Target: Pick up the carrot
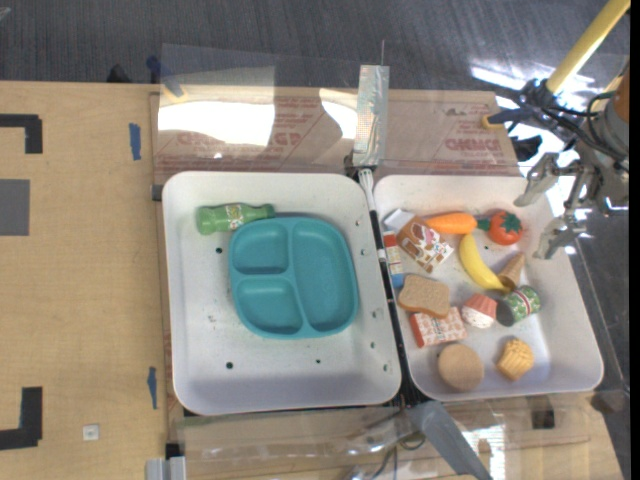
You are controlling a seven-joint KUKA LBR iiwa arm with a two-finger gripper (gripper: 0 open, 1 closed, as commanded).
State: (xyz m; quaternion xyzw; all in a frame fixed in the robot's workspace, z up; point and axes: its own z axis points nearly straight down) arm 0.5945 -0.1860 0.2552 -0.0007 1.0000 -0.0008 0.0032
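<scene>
The camera view looks down at a slant on a desk (80, 298) carrying two shallow white bins side by side. The left bin (190, 358) holds a teal divided plate (293, 275) near its middle, and a green bottle (232, 216) lies on its side just beyond the plate's far left corner.

The right bin (575, 338) is crowded with toy food. The carrot (451, 223) lies on its side near the far edge of this bin, between a small printed carton (424, 246) just to its left and a red tomato (503, 227) to its right. A yellow banana (478, 264) curves just in front of the carrot. Nearer the camera sit a slice of bread (425, 295), a red and white packet (437, 327), a green can (520, 304) on its side, a round brown bun (460, 365) and a piece of corn (515, 357) near the front right corner.

The gripper (560, 203) hangs over the right bin's far right corner, well apart from the carrot, with the tomato lying between them. Its two fingers are spread and nothing is between them, so it stands open and free of any load. A yellow rod (592, 34) slants up toward the top right corner above it.
</scene>
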